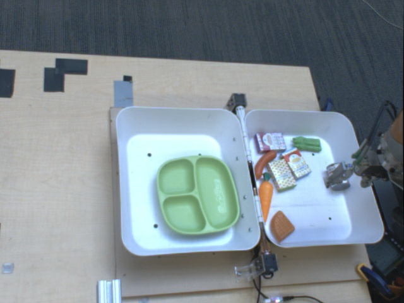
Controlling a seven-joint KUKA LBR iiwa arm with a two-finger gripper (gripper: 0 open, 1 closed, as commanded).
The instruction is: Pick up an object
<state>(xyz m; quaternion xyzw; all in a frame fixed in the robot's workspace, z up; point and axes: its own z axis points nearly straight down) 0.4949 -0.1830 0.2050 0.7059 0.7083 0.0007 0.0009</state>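
The right bin (353,131) holds several toy foods. An orange carrot (266,198) lies along its left wall, with a red sausage (264,161) just above it. Two small printed cartons (290,170) sit side by side near the middle. A pink packet (270,141) and a green piece (307,144) lie at the far end. An orange-brown wedge (281,226) rests at the near left corner. My gripper (337,176) hangs low over the bin's right part, apart from all the items, with nothing visible between its fingers.
The left bin (136,169) bears a green three-compartment plate (198,195). The arm comes in over the right bin's right rim. Dark tape patches (63,74) mark the bench at the far left.
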